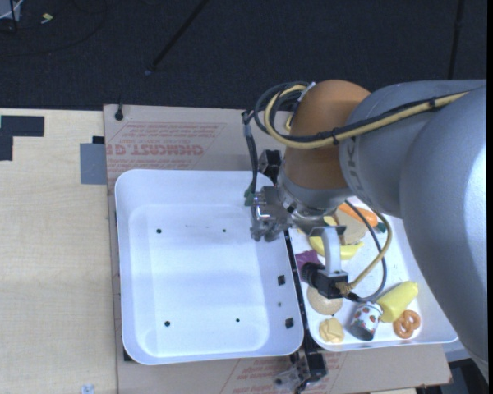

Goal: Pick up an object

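The right bin (pixel 431 332) holds a pile of small toys: a yellow corn-like piece (pixel 398 298), a brown pretzel (pixel 407 325), a beige round piece (pixel 323 303), a small tan piece (pixel 332 331), a grey and white item with red spots (pixel 363 320), an orange carrot-like piece (pixel 358 216), a yellow piece (pixel 322 243) and a purple piece (pixel 306 259). The arm's orange band and grey wrist cover the upper part of this bin. My gripper (pixel 267 218) hangs low at the bin's left wall, beside the divider. I see nothing held in it.
The left bin (pixel 140 220) is a shallow white tray with a few dark specks on its floor. Both bins rest on a cardboard sheet (pixel 172 142) on the pale wooden bench (pixel 41 253). The big grey arm link fills the right side.
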Motion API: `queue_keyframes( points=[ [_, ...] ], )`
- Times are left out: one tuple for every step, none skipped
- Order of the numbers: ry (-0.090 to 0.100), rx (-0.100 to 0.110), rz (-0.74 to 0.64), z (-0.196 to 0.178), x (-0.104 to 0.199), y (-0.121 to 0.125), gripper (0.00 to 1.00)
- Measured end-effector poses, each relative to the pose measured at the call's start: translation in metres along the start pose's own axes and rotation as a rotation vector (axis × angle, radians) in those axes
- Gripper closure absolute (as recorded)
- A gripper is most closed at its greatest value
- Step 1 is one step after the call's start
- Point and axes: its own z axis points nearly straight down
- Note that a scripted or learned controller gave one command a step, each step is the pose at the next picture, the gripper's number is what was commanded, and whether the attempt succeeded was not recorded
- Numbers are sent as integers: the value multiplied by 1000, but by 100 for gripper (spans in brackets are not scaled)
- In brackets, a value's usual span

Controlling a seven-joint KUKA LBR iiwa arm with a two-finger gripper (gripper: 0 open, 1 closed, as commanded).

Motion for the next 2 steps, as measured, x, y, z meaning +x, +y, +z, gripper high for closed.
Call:
queue_keyframes(
  points=[
    [-1,-7,2,-95,5,70,100],
    [-1,3,3,-109,17,77,100]
  ],
)
